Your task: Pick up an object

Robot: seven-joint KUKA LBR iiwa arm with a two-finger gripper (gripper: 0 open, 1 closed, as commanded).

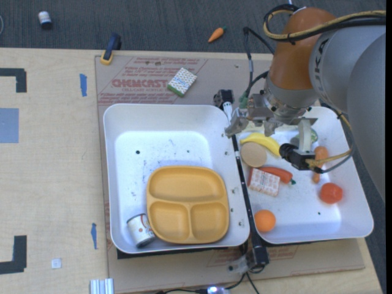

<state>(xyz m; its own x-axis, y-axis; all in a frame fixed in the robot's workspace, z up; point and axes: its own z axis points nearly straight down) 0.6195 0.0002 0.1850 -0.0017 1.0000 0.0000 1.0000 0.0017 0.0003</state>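
Note:
My gripper [256,126] hangs over the far left corner of the right bin [349,222], just above a yellow banana [262,143] and a tan round disc [253,156]. Nothing can be seen held in it. Closer to the front lie a red-and-white packet [264,182] with a red pepper-like piece [280,173] beside it, an orange [265,220] and a red tomato [331,193]. A small orange carrot [319,158] lies to the right, partly behind the arm.
The left bin [122,139] holds a yellow divided plate [187,204] and a small can [140,230] at its front left. Behind the bins, a green-and-white box [182,81] lies on cardboard. A toy carrot [215,34] and a blue-yellow item [111,47] lie farther back.

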